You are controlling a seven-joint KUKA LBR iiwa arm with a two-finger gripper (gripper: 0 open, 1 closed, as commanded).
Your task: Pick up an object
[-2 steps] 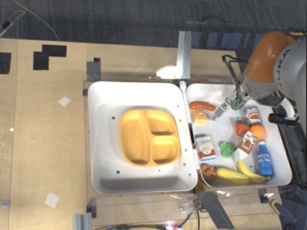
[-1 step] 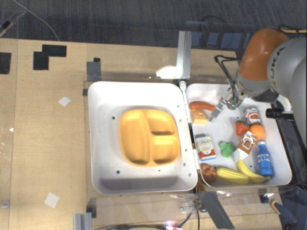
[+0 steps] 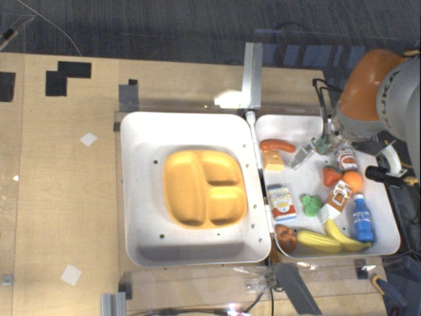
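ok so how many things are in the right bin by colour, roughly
Rough, since some overlap:
yellow: 2, bananas, cheese wedge
orange/red: 4, sausage, strawberry, orange, apple
green: 1
blue: 1, bottle
white cartons: 3
total: 11

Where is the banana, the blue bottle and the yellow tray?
banana (image 3: 327,241): camera view, middle of its yellow body.
blue bottle (image 3: 361,220): camera view, on its blue body under the white cap.
yellow tray (image 3: 204,187): camera view, on the ridge between its compartments.
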